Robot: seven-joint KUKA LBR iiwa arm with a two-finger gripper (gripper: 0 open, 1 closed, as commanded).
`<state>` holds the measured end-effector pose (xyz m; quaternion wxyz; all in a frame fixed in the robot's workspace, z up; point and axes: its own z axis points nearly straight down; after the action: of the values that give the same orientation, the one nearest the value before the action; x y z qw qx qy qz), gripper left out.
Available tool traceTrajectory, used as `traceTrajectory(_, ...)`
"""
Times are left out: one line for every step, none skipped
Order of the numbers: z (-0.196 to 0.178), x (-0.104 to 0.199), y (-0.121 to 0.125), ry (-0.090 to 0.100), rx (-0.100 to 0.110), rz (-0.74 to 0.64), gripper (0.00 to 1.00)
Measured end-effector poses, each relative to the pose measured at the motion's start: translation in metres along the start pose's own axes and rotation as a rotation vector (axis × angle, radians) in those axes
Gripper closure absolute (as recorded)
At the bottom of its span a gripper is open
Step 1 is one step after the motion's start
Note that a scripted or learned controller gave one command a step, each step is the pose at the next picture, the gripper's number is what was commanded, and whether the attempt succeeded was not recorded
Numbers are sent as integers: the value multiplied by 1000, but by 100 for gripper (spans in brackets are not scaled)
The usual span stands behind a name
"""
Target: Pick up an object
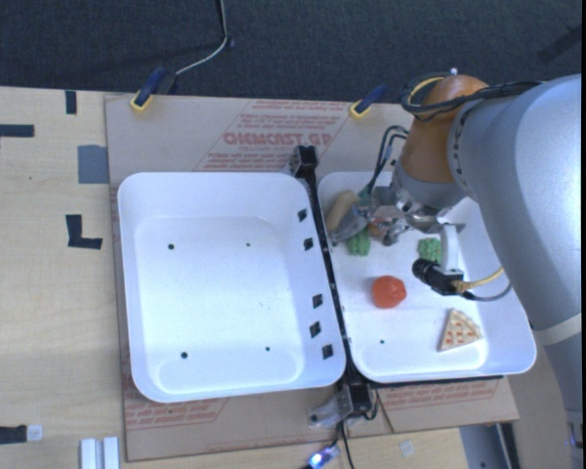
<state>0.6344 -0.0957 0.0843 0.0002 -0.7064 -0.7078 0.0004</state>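
One grey arm (527, 164) bends down, gripper (356, 225) low in the right bin (498, 360).

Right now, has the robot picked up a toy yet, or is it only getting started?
Only getting started. The arm has reached down into the right bin, and its gripper sits low among the small pieces at the bin's far left corner. I can't tell if it has caught anything. The red ball and the pizza slice lie untouched on the bin floor. Grabbing and lifting are left.
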Motion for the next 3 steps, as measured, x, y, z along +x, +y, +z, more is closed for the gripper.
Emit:
traceTrajectory(0,-45,34,0,3,3,0)
traceTrajectory(0,-43,34,-2,1,1,0)
traceTrajectory(0,-43,34,-2,1,1,0)
